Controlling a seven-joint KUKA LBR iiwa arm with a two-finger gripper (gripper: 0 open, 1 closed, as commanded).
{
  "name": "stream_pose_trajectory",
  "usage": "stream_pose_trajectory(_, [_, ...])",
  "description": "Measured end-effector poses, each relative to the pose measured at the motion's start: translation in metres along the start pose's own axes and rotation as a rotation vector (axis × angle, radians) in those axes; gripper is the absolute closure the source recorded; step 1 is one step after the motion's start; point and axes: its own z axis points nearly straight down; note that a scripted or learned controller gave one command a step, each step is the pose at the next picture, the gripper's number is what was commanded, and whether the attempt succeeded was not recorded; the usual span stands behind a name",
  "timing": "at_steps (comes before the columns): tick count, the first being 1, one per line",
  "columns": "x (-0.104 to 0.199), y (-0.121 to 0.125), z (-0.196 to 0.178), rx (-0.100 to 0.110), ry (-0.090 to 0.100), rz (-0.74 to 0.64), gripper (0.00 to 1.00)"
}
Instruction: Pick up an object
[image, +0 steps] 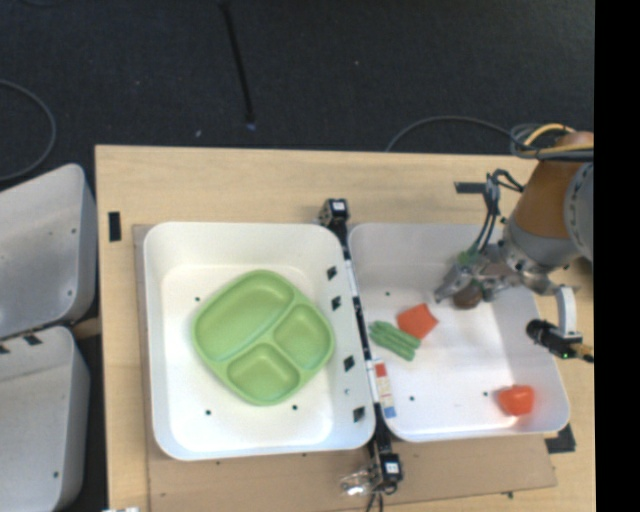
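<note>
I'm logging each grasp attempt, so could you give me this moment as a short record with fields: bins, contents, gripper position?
left bin: holds a green divided plate, three compartments
right bin: holds three loose items
item 1: orange block, near the bin's middle
item 2: green ridged piece, just left of and below the orange block
item 3: small orange-red piece, near the bin's lower right corner
gripper: low over the right bin's upper part, up and right of the orange block
grasp: cannot tell whether anything is held
</note>
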Motion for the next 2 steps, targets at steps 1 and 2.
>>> stream_pose_trajectory(1, [0.000, 0.000, -0.011, -0.002, 0.000, 0.000, 1.00])
stream_pose_trajectory(2, [-0.005, -0.005, -0.058, -0.002, 0.003, -0.001, 1.00])
